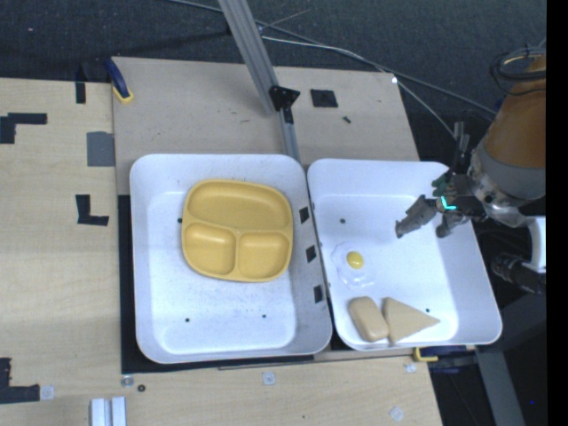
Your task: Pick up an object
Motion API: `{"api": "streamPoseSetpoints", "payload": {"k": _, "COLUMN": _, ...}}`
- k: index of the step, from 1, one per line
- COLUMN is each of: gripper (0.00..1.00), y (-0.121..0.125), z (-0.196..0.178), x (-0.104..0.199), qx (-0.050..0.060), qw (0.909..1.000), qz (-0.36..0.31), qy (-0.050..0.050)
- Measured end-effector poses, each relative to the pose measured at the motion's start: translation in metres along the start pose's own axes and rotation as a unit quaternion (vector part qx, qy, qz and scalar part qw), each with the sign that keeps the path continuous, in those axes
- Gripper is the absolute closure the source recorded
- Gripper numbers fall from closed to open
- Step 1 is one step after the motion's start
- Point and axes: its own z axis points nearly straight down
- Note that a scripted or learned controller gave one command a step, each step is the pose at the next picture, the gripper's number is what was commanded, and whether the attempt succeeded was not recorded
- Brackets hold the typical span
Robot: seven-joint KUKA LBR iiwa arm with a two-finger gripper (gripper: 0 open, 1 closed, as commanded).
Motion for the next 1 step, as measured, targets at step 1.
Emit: {"api": "streamPoseSetpoints", "payload": {"k": 1, "gripper": 0.0, "y": 0.0005, "z": -0.0008, "x": 0.0, "qx": -0.001, "qw": 1.0, "qz": 0.0, "qy": 0.0}}
